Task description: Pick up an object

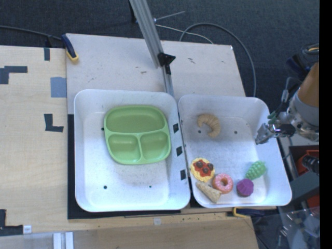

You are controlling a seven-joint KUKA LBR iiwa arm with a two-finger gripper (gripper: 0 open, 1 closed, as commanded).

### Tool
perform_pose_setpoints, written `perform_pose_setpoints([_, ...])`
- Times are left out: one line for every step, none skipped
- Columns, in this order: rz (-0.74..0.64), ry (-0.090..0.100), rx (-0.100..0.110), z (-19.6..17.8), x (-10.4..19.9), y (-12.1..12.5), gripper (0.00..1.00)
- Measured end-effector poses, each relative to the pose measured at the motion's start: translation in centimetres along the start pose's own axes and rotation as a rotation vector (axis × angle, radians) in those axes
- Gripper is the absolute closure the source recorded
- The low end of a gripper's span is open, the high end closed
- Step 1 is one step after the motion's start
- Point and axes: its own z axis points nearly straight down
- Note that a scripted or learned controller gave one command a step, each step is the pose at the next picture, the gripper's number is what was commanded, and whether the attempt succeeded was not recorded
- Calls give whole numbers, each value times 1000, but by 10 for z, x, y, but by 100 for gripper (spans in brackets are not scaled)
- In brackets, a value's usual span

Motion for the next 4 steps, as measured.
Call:
perform_pose_setpoints([0, -1, -1, -60, -6, 7, 100])
perform_pose_setpoints([0, 2, 4, -77, -6, 8, 100])
perform_pose_setpoints([-4, 3, 7, -63, 37, 23, 100])
perform_pose_setpoints([-4, 3, 7, -51, 86, 26, 100])
